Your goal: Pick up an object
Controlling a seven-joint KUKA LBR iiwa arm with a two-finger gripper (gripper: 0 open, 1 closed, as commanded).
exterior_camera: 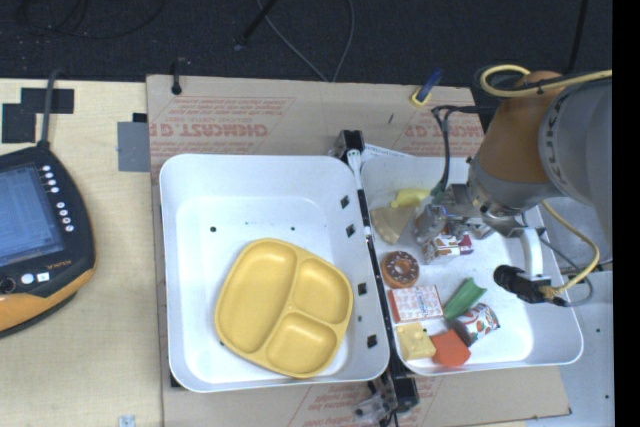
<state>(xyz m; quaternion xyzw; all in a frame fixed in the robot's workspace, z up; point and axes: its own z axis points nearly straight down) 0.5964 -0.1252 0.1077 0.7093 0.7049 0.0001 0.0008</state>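
My gripper is low in the right bin, near its upper middle, with the grey arm and its orange band coming in from the right. Just right of it lies a small red and white packet. A yellow piece and a tan piece lie to its left. Below sits a brown doughnut. I see nothing held between the fingers.
Lower in the right bin lie a red and white card, a green piece, a red can, a red block and a yellow block. The left bin holds a yellow divided plate.
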